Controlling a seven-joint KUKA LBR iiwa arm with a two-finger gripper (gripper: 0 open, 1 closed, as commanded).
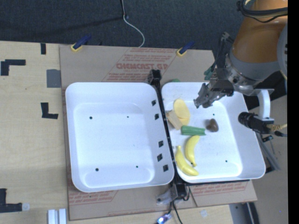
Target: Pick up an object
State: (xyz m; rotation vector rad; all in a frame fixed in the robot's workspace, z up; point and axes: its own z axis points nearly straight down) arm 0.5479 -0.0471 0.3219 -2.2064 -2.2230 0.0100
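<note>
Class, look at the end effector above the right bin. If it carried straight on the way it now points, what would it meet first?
The end effector points down and slightly left. It would probably meet the right bin's white floor first, between the pale yellow piece and the small brown object. With only this one slanted view, depth is uncertain.

The arm point(261, 36) is a bulky rounded thing, its big upper shell glossy orange and the segment below it smooth grey. A thin dark cable loops over the orange top. Beneath the grey sits a cluttered metal wrist, and the gripper point(204, 101) is dark, angular metal.
</note>
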